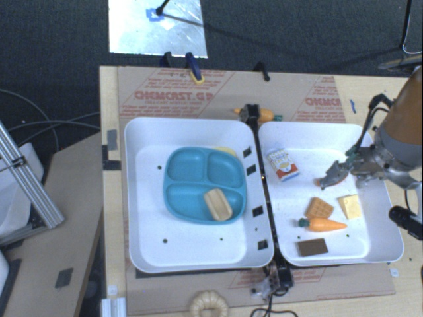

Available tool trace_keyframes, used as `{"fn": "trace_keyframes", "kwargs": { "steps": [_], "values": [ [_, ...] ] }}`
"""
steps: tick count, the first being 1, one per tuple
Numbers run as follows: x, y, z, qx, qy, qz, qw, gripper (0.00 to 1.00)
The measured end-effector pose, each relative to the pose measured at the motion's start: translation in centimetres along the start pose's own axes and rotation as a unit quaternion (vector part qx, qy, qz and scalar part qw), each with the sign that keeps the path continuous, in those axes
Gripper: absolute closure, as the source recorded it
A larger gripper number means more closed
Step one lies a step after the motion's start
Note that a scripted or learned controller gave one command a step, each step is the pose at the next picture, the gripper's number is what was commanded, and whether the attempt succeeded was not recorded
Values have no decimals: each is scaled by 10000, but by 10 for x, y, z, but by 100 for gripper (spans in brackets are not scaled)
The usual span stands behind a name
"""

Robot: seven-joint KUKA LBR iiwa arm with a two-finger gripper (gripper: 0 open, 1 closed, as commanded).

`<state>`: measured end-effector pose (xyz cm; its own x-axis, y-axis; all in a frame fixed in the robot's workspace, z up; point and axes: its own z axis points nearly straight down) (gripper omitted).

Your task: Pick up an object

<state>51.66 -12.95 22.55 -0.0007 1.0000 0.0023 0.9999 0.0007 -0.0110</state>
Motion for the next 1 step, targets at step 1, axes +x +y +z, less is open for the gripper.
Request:
{"fn": "trace_keyframes", "kwargs": {
  "steps": [1],
  "values": [
    [0,3,-6,-63,-11,-14,10000,0]
  ]
}}
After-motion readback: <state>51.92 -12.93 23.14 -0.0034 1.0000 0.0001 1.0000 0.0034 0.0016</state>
